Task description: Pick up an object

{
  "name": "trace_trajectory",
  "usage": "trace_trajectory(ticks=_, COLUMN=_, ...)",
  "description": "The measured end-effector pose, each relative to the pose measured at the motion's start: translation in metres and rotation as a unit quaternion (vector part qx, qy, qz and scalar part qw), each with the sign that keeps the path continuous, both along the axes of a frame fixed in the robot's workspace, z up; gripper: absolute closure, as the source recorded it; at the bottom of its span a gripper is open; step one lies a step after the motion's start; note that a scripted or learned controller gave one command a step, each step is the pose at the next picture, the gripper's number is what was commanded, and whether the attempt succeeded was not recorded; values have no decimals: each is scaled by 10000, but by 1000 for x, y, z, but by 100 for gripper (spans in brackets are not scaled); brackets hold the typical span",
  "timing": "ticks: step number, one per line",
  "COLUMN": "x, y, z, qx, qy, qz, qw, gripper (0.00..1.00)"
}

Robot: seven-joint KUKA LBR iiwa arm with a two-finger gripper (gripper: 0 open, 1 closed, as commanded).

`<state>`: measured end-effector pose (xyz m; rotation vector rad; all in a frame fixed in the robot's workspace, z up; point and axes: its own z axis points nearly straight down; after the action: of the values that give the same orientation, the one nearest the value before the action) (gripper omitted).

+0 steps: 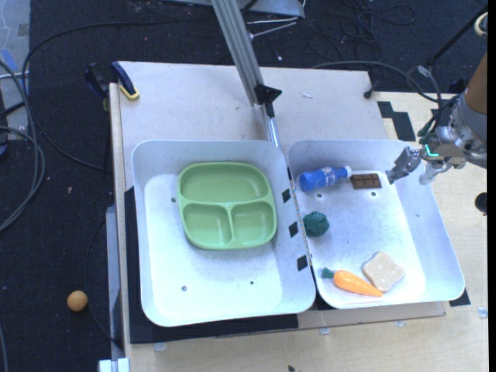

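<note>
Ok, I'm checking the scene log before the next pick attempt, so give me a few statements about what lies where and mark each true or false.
1. The green divided plate lies in the left bin. True.
2. The blue bottle lies in the left bin. False: it lies in the right bin.
3. The carrot lies beside the slice of bread. True.
4. The gripper holds the chocolate bar. False: nothing is between its open fingers; the bar lies in the bin.
5. The orange ball sits on the plate. False: it lies outside the bins.
</note>
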<state>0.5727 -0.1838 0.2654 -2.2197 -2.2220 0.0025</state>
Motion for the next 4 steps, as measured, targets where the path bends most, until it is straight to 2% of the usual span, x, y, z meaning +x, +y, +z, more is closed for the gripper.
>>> trace_trajectory(ticks=1, x=0, y=0, z=1, qx=-2, qy=-8, qz=2, qw=10000, gripper=0)
trace_trajectory(ticks=3, x=1, y=9, z=-124, qx=9, qy=24, qz=-7, qw=10000, gripper=0)
trace_trajectory(ticks=4, x=2, y=10, z=-174, qx=-9, qy=-22, qz=-4, qw=10000, gripper=0)
